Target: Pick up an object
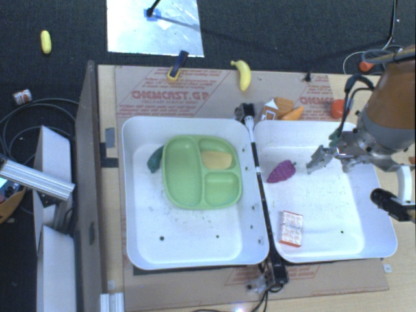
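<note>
Camera view is showing you the left bin (140, 239) carrying a green divided tray (201, 172). In the right bin (380, 239), a purple grape bunch (281, 171) is lying near the dividing rim, with bare floor around it. You're seeing the gripper (316, 160) hovering just beside it, fingers slightly apart, holding nothing.

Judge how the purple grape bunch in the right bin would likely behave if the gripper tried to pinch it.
The purple grape bunch looks lumpy and tapered, so flat fingers may slip off its bumps. It lies flat on the right bin floor, so it probably won't roll. It looks like a small toy, so it is likely light and could skid if nudged.
</note>
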`<state>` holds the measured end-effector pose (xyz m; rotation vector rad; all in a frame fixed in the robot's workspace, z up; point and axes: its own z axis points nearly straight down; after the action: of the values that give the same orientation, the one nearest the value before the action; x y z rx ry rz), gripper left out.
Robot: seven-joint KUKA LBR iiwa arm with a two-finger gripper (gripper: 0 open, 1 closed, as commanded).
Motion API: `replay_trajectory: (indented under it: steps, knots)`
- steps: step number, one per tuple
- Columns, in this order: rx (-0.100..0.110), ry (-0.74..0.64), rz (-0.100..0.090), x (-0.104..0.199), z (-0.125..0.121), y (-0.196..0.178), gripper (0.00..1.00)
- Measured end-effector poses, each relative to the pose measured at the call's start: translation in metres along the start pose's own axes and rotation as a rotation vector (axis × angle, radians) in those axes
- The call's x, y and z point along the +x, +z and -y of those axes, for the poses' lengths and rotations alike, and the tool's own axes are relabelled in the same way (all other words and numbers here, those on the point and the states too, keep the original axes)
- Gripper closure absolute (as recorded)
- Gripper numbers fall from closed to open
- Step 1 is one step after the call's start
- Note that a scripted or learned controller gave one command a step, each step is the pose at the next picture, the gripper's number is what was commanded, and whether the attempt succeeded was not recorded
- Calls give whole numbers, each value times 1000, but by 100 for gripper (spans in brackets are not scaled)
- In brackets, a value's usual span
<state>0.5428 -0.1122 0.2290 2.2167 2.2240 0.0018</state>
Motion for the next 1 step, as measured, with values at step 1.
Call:
replay_trajectory:
  steps: [1]
  knots:
    - [-24,1,3,16,-44,122,0]
